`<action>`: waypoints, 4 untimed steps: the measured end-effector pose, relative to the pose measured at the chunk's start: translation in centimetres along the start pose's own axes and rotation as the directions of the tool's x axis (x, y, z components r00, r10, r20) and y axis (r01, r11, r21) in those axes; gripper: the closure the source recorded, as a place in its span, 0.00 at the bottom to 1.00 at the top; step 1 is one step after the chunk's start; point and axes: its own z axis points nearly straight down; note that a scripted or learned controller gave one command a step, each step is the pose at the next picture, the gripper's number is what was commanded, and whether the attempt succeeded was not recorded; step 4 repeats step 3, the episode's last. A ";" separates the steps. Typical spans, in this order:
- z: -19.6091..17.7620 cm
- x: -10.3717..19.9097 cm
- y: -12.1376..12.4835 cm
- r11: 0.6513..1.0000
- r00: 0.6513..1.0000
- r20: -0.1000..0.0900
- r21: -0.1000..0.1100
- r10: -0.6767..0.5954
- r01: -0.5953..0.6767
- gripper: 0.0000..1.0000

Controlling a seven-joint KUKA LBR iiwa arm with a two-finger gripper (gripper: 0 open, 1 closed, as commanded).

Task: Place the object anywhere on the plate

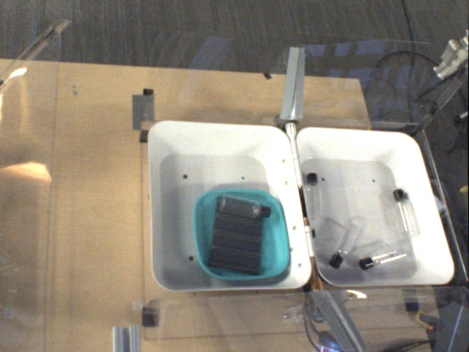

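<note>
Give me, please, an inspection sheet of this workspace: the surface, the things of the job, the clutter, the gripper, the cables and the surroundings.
Surface: wooden bench bearing two shallow white bins side by side, left bin and right bin.
Job's things: teal plate in the left bin, toward its near side; a dark ribbed object lies on it.
Clutter: several clear vials with black caps in the right bin, one near the right wall, one near the front wall.
Gripper: nothing seen.
Cables: thin dark cables behind the right bin; the wires at the bottom edge are too blurred to tell.
Surroundings: grey carpet beyond the bench; metal post between the bins at the back.
</note>
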 end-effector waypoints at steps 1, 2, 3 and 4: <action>0.8 5.0 2.4 0.998 0.998 -0.004 0.003 -0.066 0.066 1.00; -0.1 -1.0 0.1 0.960 0.960 0.002 -0.001 -0.279 0.279 1.00; -0.1 -1.0 0.1 0.960 0.960 0.001 -0.001 -0.279 0.279 0.00; -0.1 -1.0 0.1 0.960 0.960 0.001 -0.001 -0.279 0.279 0.00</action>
